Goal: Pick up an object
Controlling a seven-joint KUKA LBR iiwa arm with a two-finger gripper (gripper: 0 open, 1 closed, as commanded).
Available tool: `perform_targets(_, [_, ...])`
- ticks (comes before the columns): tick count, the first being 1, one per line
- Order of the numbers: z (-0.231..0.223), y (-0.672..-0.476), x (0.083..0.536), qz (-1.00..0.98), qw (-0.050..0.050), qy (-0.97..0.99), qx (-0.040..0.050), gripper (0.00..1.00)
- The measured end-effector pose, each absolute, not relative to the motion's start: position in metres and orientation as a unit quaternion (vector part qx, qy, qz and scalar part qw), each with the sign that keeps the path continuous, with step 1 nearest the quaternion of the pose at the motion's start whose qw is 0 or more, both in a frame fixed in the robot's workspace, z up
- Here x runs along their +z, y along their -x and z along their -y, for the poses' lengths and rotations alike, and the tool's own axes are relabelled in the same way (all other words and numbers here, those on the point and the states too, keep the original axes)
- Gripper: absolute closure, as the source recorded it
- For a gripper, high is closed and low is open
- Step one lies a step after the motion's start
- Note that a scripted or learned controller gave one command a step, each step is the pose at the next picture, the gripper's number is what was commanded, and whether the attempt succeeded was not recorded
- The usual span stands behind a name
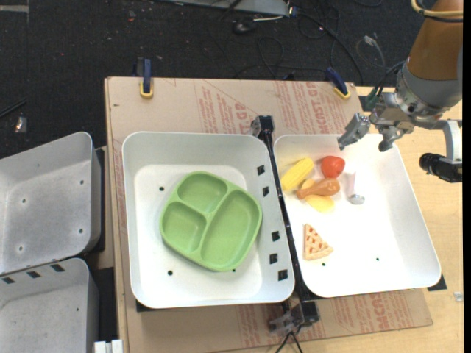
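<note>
Waffle-patterned orange toy pizza slice (316, 243) lies flat in right bin (412, 219).

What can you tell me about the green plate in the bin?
The green plate is light green, looks like smooth plastic, and has rounded corners. Raised ridges split it into three compartments, two smaller and one larger. It lies flat, turned at an angle, on the floor of the left white bin, near its middle. Nothing sits in it or touches it.

A robotics lab. Two shallow white plastic bins (140, 197) sit on a clamped cardboard-covered bench (221, 101). Loose black cables (324, 20) trail over dark carpet at twelve o'clock.
</note>
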State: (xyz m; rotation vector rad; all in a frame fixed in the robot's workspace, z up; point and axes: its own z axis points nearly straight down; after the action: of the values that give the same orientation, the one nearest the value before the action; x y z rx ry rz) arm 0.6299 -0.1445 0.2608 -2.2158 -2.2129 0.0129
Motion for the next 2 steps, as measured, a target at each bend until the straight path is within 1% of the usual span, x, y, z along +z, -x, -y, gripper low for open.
perform_targets(1, [0.144,-0.632,0.268,0.707,0.0,0.707,0.0003,0.0])
perform_targets(2, [0.15,-0.637,0.21,0.707,0.0,0.707,0.0005,0.0])
